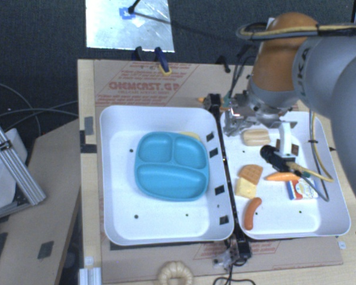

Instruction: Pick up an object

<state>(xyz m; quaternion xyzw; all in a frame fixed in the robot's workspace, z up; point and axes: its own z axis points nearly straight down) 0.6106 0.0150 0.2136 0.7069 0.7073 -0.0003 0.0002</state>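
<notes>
The arm (332,70) reached in from 3 o'clock, with its orange band (285,46) above the far edge of the right bin (296,221). The gripper (233,123) hung over the 10 o'clock corner of this bin, close to the wall where the two bins meet. If it was spread or pressed together, I cannot tell from this view, and nothing was seen held in it.

The things to pick were all lying in the right bin. A pale bun (255,137) lay just beside the gripper, at its 4 o'clock; if the two touched I cannot tell. Near the middle of the bin lay a brown toast (251,173), and a yellow cheese (244,188) touched it at its 6 o'clock. A carrot (282,176) lay at 3 o'clock of the toast, near it but apart. A small card (301,190) in white, red and blue lay at 4 o'clock of the carrot. A sausage (252,212) lay at 6 o'clock of the cheese, near the front wall of the bin.

The left bin (107,177) carried a blue tray (169,166) with three compartments, about in its middle. A yellow piece (191,135) showed at the 1 o'clock edge of the tray, partly hidden behind it. Both bins stood side by side on the desk (53,159).
</notes>
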